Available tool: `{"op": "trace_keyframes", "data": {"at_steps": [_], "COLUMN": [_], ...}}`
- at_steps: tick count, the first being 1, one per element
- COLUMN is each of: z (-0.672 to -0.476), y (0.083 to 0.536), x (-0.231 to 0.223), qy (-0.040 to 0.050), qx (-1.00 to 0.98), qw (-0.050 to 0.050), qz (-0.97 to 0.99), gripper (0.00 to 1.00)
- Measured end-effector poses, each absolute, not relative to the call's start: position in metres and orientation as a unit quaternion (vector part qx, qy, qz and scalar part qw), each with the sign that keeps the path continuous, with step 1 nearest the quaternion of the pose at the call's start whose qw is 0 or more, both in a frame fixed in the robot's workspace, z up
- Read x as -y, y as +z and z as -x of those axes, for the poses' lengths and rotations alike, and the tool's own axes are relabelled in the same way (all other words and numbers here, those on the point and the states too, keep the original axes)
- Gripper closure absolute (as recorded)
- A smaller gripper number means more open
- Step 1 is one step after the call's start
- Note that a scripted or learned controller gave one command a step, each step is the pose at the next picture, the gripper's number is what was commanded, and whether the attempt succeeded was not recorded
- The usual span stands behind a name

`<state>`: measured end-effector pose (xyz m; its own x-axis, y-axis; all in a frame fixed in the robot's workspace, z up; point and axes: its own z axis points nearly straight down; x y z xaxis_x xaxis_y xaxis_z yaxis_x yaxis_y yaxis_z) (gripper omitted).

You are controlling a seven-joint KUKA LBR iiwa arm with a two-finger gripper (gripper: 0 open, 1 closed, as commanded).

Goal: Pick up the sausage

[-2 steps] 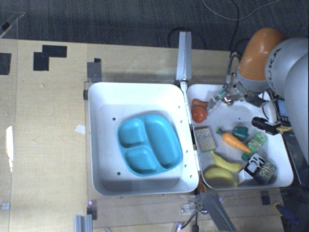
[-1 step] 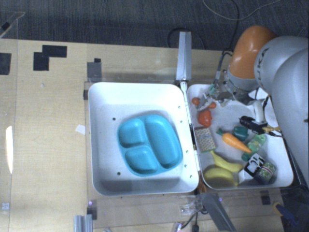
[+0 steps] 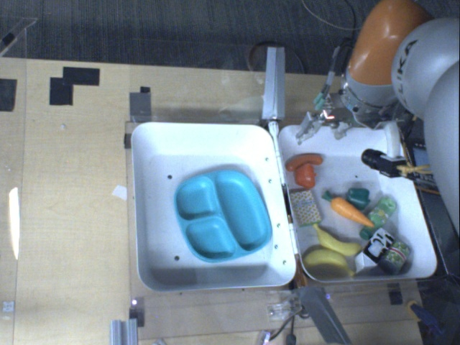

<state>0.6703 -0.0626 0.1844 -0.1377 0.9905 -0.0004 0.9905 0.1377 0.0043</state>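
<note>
Sausage first: from my screen it lies in the right bin [image 3: 402, 261], near the far left corner, a short reddish-brown link [image 3: 305, 160] touching a red tomato-like piece [image 3: 306, 175]. My arm [image 3: 424, 56] is cut off at the frame edge. The hand [image 3: 321, 123] hovers above the bin's far rim, fingers spread, holding nothing.
</note>
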Motion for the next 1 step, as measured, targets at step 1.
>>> {"op": "trace_keyframes", "data": {"at_steps": [1], "z": [-0.6698], "y": [0.1830], "x": [0.0120], "qy": [0.0009], "qx": [-0.729], "qw": [0.000], "qz": [-0.685], "gripper": [0.00]}}
